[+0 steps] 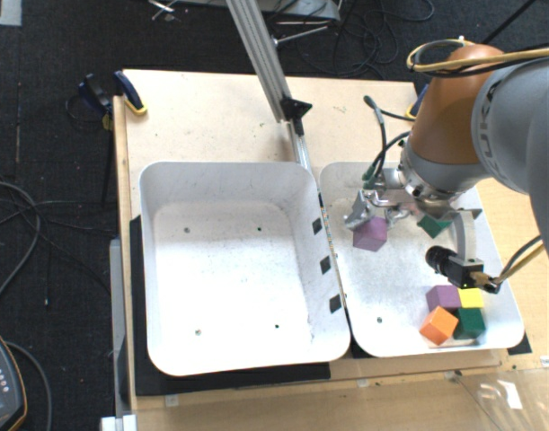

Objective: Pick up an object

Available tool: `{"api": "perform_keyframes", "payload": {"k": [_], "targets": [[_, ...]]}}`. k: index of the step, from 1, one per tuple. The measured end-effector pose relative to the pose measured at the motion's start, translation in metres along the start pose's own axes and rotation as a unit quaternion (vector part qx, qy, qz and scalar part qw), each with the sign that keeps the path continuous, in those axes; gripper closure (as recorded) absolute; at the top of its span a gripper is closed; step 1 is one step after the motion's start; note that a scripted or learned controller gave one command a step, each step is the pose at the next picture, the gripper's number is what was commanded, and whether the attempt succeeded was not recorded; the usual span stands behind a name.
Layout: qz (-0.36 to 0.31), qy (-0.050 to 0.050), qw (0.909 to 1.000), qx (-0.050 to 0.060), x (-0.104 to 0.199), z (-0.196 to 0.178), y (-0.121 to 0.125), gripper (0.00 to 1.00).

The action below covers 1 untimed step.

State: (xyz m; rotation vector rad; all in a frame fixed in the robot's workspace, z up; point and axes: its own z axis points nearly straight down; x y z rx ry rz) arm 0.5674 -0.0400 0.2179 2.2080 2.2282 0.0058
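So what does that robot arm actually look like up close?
The arm is a thick, rounded grey tube with a glossy orange band above its wrist. Black cables loop beside it, and a yellow one curves over the top. Its gripper is a small silvery metal piece.

The two-finger gripper (375, 215) hangs over the right white bin (364, 326), a purple block (371, 233) directly beneath its tips.

Two white bins (229, 241) speckled with dark flecks sit on a pale tan bench (211, 115). In the right bin: a purple block (371, 233), a lilac cube (443, 296), a yellow cube (472, 298), an orange cube (438, 325), and a dark green cube (472, 323). The arm (490, 115) is grey and orange.
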Motion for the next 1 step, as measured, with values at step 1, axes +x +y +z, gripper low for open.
{"api": "perform_keyframes", "payload": {"k": [1], "targets": [[0.000, 0.001, 1.0000, 0.001, 0.0579, 0.0142, 0.0623, 1.00]]}}
